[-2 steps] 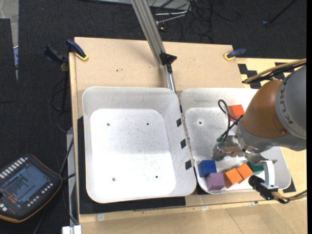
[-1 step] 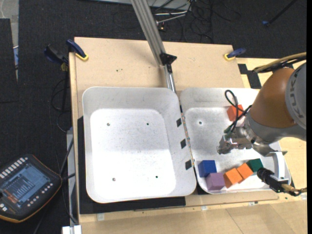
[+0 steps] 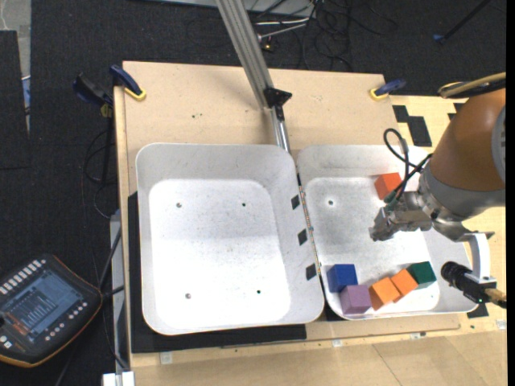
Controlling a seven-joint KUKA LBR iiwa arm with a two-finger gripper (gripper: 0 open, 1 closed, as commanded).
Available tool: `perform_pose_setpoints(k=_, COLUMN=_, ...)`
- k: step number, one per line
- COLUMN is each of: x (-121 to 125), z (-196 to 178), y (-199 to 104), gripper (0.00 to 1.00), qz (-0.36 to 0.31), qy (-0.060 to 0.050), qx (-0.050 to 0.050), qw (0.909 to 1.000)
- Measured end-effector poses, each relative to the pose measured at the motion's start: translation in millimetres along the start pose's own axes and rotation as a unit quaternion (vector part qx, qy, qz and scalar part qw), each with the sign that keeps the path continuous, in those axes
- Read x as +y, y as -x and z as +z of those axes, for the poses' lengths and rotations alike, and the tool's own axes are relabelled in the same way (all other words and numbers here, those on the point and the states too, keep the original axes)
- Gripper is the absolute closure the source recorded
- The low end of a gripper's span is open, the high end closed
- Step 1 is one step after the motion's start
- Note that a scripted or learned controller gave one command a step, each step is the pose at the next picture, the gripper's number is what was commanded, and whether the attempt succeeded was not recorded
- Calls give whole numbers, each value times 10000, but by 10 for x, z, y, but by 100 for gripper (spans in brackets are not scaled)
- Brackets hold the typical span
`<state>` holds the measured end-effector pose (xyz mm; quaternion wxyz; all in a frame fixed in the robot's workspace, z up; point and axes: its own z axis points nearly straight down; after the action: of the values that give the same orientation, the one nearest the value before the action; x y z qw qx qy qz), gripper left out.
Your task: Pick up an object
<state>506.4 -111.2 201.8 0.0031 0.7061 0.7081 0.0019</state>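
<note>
Here, orange block (image 3: 387, 185) just above claw (image 3: 381, 230), seemingly apart

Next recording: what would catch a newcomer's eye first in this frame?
The grey and orange arm reaching in from the right, its gripper low over the right bin. Next, the coloured blocks in that bin: an orange block by the gripper, and a row along the near edge of a blue block, purple block, second orange block and green block. The left bin is a plain white expanse.
</note>
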Motion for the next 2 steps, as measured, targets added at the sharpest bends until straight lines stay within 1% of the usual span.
perform_pose_setpoints(k=1, x=123, z=-83, y=-626, gripper=100, qz=-31, qy=-24, qx=17, qw=10000)
perform_pose_setpoints(k=2, x=164, z=-182, y=-1149, gripper=100, qz=-31, qy=-28, qx=17, qw=10000)
